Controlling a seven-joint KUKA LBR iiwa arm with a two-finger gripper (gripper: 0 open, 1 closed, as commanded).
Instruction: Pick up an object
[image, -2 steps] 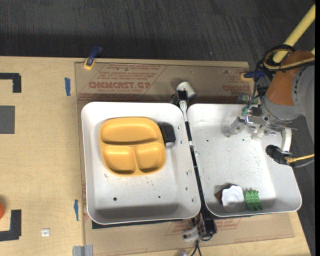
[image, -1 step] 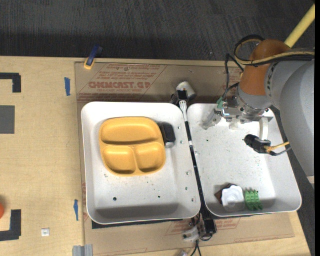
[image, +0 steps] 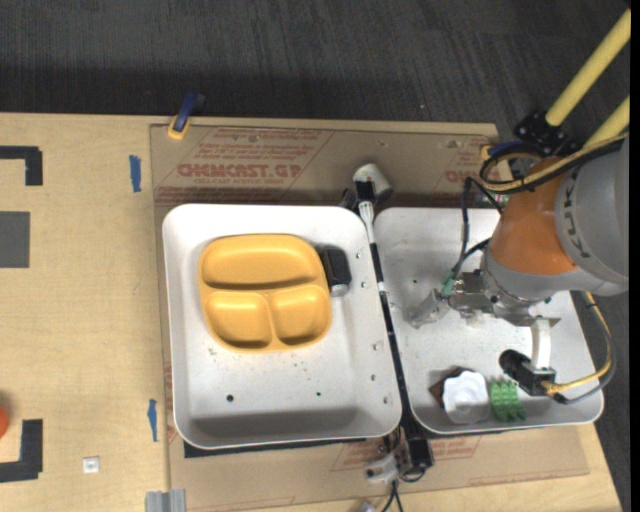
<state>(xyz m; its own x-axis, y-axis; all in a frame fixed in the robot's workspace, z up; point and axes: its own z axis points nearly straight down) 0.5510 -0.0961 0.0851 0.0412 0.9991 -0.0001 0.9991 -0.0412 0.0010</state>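
Arm (image: 560, 235), w/ its orange band, sits highest, reaching in from the right over the right bin (image: 420, 240). Gripper (image: 428, 305) is low over bare floor in that bin's left-middle, near the divider. Can't tell if it's released or clenched; too small & grey-on-white to read. Nothing visibly held.

Candidate objs: a white crumpled wad (image: 464, 392) & a green ridged block (image: 507, 400), touching or just beside each other at the right bin's near edge, apart from the gripper. In the left bin (image: 190, 330): a yellow 3-compartment plate (image: 265, 288) w/ a small black item (image: 335, 268) touching its right rim.

Step, as I judge it: reach/descend phase, no grasp made yet. Gripper looks aimed at empty floor, so closing here prob gets nothing.

Next move calls for: shift toward the near edge, centre over wad or block, go down, close. Block = rigid, cleaner grip. Wad = soft, may squash or slip. Both sit close to the bin wall, so clearance is tight.
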